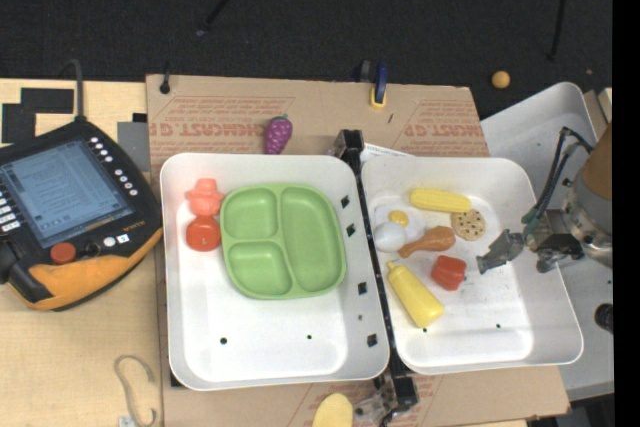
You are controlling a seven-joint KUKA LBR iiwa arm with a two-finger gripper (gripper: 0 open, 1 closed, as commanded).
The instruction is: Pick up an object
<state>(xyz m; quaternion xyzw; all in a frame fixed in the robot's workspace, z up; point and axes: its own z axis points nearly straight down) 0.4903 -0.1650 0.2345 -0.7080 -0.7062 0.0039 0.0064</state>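
- My gripper (503,250) hangs over the right side of the right white plastic bin (545,335); whether it is clenched or released I cannot tell, and nothing shows in its grasp.
- Near it, toward the bin's middle, lies a small red plastic pepper (449,271), just beside a yellow plastic squeeze bottle (414,294) that lies slantwise.
- Further toward the bin's far side: a brown toy chicken drumstick (429,241), a round brown toy cookie (469,225), a yellow toy corn cob (440,201), and a white toy fried egg with yellow yolk (391,228) by the bin's left wall.
- The left white plastic bin (260,355) holds a green three-compartment plastic plate (282,242); at its left edge sit a red toy tomato (203,234) and a pink toy piece (203,197).
- Brown cardboard (220,120) under the bins carries red print, upside down and too blurred to read surely.
- A purple toy grape bunch (278,134) lies on the cardboard behind the left bin.
- A black and orange teach pendant (70,210) rests at the bench's left edge; its screen text is unreadable.
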